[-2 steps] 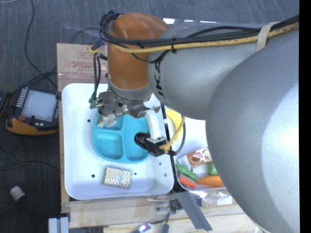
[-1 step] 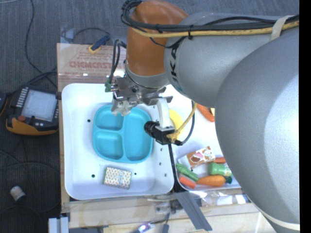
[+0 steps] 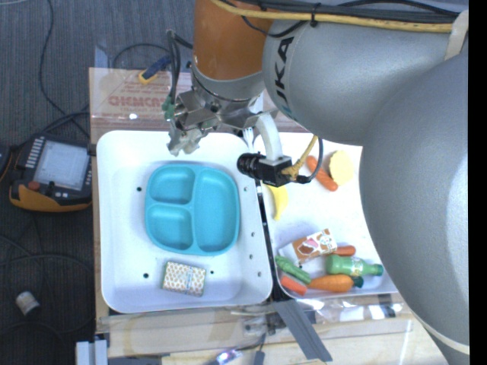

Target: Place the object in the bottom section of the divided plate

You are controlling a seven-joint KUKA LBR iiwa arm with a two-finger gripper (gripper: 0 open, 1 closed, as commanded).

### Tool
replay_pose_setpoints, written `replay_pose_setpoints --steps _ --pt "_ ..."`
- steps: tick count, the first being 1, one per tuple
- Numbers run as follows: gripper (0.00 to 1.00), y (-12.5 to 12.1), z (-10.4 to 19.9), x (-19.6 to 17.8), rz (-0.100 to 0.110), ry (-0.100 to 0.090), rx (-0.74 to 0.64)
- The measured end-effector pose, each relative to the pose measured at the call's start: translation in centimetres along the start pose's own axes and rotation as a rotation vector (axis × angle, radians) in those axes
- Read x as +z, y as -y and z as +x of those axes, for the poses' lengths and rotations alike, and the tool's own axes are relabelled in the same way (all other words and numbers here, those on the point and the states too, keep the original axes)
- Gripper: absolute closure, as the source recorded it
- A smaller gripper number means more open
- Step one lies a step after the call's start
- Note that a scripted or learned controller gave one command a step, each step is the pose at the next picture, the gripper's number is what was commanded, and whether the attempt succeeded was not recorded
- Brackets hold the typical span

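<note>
One blue plate (image 3: 193,207) sits mid left bin (image 3: 122,280), a patterned packet (image 3: 183,277) just below it. Gripper (image 3: 183,139) hovers above plate's top edge, jaw state unclear. Right bin (image 3: 358,204) holds banana (image 3: 278,199), carrots (image 3: 330,283), bottle (image 3: 351,265).

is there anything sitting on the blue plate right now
No, all three sections of the blue plate are bare; the patterned packet lies on the bin floor below it.

plate (image 3: 192,207): blue, 3-sect, flat | loc: L bin ctr | sects bare
</note>
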State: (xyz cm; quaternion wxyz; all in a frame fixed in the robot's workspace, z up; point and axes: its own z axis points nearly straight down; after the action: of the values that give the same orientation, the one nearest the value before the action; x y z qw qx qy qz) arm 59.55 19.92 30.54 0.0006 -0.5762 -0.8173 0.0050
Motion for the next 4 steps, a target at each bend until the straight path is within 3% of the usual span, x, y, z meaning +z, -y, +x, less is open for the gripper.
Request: replay_pose_setpoints --steps 1,2,3,4 --pt "1.0 -0.2 -8.6 -3.2 0.001 0.0 0.349" --pt "0.0 -0.2 -8.6 -3.2 0.001 0.0 0.349" --pt "1.0 -0.2 -8.7 -3.6 0.01 0.007 0.348" --pt "1.0 4.8 -0.5 10.8 0.005 -0.004 0.295"
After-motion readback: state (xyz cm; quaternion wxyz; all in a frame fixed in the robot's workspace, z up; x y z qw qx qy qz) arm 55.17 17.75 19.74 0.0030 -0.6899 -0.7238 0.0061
